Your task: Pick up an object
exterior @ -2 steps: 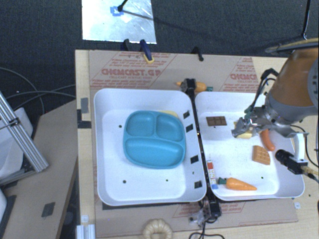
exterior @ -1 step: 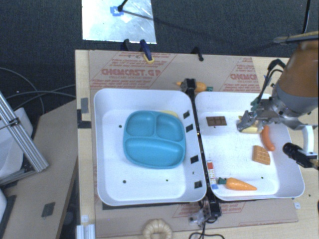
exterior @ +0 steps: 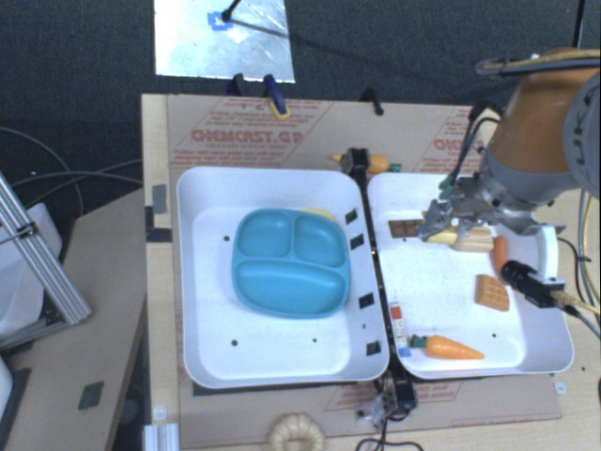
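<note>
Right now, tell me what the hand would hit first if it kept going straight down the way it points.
Likely the pale bread-like piece directly beneath the hand in the right bin, though depth is unclear; the brown chocolate piece lies just to its left.

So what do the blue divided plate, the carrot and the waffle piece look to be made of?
Blue divided plate: likely moulded plastic, uniform colour, soft sheen. Carrot: probably toy plastic, smooth even orange. Waffle piece: seemingly toy plastic too, with a gridded tan face; too small to be sure.
</note>
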